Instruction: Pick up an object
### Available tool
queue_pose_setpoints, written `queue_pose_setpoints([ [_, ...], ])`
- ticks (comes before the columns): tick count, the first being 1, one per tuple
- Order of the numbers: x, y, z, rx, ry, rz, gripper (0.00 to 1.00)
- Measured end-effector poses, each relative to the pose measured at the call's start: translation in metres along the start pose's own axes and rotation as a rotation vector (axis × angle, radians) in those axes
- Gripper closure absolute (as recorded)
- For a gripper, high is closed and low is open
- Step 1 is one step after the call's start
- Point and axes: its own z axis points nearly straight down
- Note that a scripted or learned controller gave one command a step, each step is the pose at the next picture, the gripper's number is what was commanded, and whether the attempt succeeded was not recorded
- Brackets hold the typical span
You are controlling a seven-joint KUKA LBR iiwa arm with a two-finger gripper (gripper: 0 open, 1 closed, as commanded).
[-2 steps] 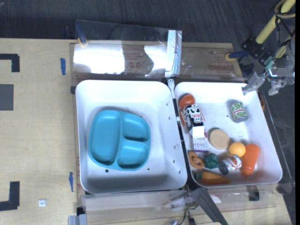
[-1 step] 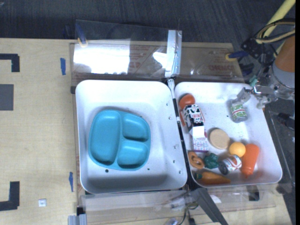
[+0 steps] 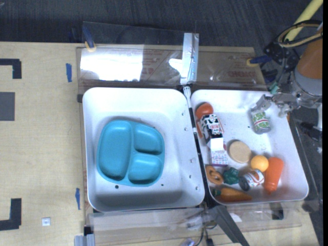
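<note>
Wooden bench, white bins, dark floor

We see a pale wooden desk carrying two shallow white bins side by side, the left bin touching the right bin along their shared edge.
</note>
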Motion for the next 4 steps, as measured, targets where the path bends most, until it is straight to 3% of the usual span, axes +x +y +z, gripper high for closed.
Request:
queue_pose_setpoints([
  [2,0.003,0.01,0.003,-0.022,-0.004,-0.011,0.0],
  [3,0.015,0.012,0.054,0.011,0.018,-0.06,0.0],
  [4,0.014,0.01,0.053,0.011,0.019,-0.028,0.0],
])
